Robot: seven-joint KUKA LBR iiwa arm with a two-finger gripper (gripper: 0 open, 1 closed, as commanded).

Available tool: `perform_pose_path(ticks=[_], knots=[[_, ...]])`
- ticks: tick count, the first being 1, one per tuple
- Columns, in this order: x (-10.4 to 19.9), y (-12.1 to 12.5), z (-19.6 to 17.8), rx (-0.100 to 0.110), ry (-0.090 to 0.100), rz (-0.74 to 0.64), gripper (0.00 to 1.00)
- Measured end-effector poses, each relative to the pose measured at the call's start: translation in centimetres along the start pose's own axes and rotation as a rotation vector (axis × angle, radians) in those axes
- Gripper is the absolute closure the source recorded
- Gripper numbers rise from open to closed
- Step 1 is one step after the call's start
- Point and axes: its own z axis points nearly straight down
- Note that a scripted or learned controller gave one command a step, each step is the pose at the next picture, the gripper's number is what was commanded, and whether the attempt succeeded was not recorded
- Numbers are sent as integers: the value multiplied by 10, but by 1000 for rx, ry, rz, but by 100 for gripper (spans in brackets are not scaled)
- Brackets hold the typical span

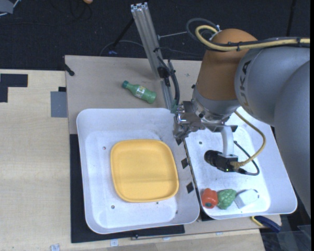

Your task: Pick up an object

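Observation:
A yellow square plate [144,169] lies flat in the left bin [89,135]. At the front of the right bin [275,163] sit a red toy [209,197], a green toy [226,198] and a small white object [247,196], close together. My gripper [180,129] hangs below the orange wrist band [225,67], over the seam between the two bins near their back. It is above and to the right of the plate's far corner, with nothing visibly held.
A green bottle [139,91] lies on the bench behind the left bin. A slanted aluminium bar [153,46] rises behind the gripper. A black device with a yellow cable [222,161] hangs over the right bin. The arm covers the right bin's back.

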Motion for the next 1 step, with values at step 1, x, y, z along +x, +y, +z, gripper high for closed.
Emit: perform_pose_path(ticks=[1], knots=[[38,16,0,0,0,2,100]])
